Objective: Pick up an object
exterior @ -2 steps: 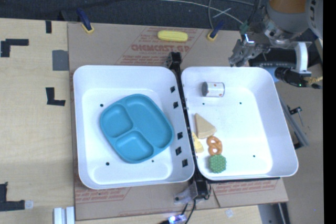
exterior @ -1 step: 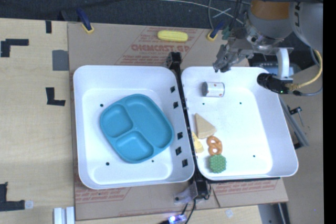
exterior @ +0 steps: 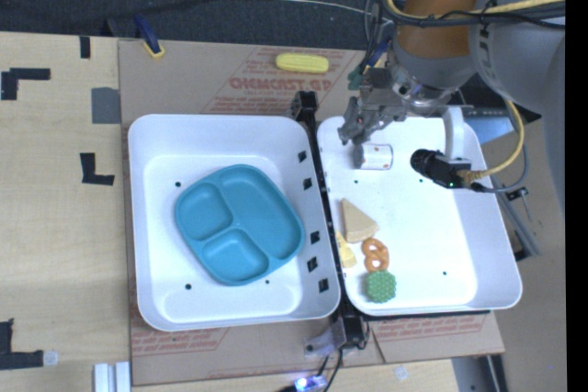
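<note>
Near edge of right bin (exterior: pixel 496 294): green knobbly piece (exterior: pixel 380 286), pretzel (exterior: pixel 374 252), tan wedge (exterior: pixel 356 220), clustered together. Farther back: small white cylinder (exterior: pixel 376 156), lying on side. Just beyond it, gripper (exterior: pixel 356 135), tips almost touching cylinder's left end, nothing visibly between them. Whether spread or closed: cannot tell. Best approach: centre over cylinder, descend straight, close across narrow width, lift slowly. Blue divided plate (exterior: pixel 239 222) sits in left bin (exterior: pixel 147 225).
</note>
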Robot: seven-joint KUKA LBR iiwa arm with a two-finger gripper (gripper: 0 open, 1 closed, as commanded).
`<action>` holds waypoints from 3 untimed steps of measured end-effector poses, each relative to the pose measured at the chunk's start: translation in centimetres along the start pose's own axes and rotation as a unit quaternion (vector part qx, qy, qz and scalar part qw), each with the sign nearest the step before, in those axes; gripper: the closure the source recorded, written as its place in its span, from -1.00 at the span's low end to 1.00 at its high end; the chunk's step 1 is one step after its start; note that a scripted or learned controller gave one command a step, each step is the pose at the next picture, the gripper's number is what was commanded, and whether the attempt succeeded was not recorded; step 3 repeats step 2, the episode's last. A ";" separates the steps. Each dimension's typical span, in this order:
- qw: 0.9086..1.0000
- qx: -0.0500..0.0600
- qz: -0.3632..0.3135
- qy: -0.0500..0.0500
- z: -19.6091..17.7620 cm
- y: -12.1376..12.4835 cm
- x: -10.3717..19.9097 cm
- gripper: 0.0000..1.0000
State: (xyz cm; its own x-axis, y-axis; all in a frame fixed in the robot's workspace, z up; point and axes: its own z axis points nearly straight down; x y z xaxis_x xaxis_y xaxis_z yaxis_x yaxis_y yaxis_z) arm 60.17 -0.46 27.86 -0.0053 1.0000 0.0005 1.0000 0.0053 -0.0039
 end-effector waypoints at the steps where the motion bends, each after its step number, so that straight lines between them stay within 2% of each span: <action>1: 1.000 0.000 0.001 0.000 2.2 -2.7 5.1 1.00; 2: 1.000 0.000 0.001 -0.001 2.8 -4.6 9.0 1.00; 3: 1.000 0.000 0.001 -0.001 2.8 -4.6 9.0 1.00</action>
